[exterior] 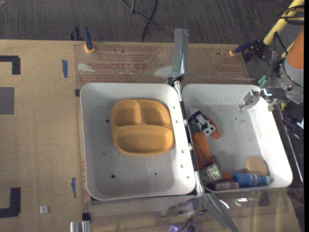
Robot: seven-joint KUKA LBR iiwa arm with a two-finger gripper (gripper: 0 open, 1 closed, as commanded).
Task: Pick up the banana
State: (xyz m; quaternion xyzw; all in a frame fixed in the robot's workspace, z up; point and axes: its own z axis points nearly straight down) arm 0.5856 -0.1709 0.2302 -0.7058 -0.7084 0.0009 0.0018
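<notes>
Over in the left bin (96,178) lay an orange plate (142,126). Along the right bin's (277,144) left wall I saw a carrot (202,150) and bottle (250,179) crowded, no banana I could tell. My gripper (249,100) hovered empty, seemingly open.

Two white bins (91,144), one yellow divided plate (142,126), one blue bottle (251,179)

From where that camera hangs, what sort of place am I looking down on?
Most likely a robotics lab test bench. Two white bins sit side by side on a wooden board marked with blue tape, a robot gripper reaches in, and loose cables trail across the floor.
</notes>
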